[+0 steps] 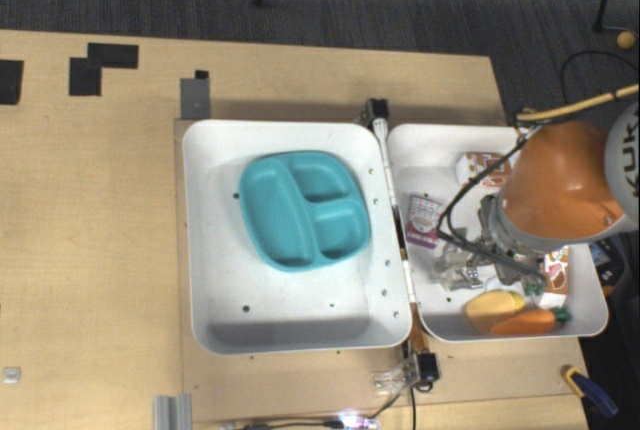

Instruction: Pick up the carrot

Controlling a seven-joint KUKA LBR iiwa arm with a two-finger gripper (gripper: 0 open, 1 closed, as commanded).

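An orange carrot [524, 322] with a green end lies along the front wall of the right bin [432, 150], beside a yellow fruit-shaped toy [493, 303]. My gripper [462, 263] hangs low over the middle of the right bin, just up and left of the carrot, under the arm's orange band [558, 180]. Its metal fingers sit among cables and small items, and I cannot make out their spacing. Nothing orange shows between them.
The left bin [215, 308] holds a teal divided plate [303, 208]. In the right bin lie a purple-and-white packet [422, 218] and a red-and-white wrapper [481, 164] near the back. A black cable loops from the arm across the right bin.
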